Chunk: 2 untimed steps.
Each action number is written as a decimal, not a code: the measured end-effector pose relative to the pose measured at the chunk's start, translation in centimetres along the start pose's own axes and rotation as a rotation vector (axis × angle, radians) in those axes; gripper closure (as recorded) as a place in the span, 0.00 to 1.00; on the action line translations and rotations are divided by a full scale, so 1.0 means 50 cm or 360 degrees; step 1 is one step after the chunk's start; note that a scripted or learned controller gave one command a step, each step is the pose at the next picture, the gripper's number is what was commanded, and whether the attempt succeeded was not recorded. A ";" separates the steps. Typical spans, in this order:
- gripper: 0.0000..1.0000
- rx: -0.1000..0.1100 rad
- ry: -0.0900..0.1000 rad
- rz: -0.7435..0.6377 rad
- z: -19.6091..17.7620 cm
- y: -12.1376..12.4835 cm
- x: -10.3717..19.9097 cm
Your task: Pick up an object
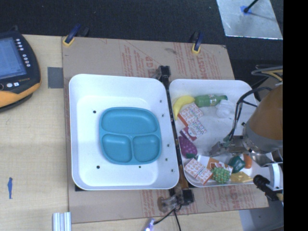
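Note:
The right bin (211, 84) holds several small items. Along its left side lie a yellow banana (182, 103), two red-and-white cartons (194, 120) and a purple eggplant (187, 146). A green bottle (210, 100) lies near the far wall. At the near edge sit another red-and-white carton (198, 170), a green knobbly piece (221, 175), a teal piece (237, 163) and a yellow piece (240, 178). My gripper (229, 147) hangs low over the bin's near right part, just above the teal piece. The arm's orange band (269, 117) covers the bin's right edge.
The left bin (86, 88) holds a blue divided plate (130, 134). A teach pendant (14, 66) lies on the bench at far left. Clamps (196, 42) pin the cardboard sheet under both bins. A crumpled clear wrapper (224, 110) lies beside the bottle.

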<state>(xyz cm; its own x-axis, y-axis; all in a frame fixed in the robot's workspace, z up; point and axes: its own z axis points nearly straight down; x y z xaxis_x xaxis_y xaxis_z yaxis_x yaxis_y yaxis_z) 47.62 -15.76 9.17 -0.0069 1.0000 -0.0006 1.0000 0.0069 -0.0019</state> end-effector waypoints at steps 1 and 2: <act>1.00 0.0001 -0.0003 -0.0009 -0.020 0.001 -0.002; 1.00 -0.0002 0.0000 0.0004 -0.270 0.001 0.015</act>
<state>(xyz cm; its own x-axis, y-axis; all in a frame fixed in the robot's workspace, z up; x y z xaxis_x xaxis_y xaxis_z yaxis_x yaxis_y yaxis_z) 47.69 -14.99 22.66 -0.0046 1.0000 -0.0005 1.0000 0.0046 -0.0005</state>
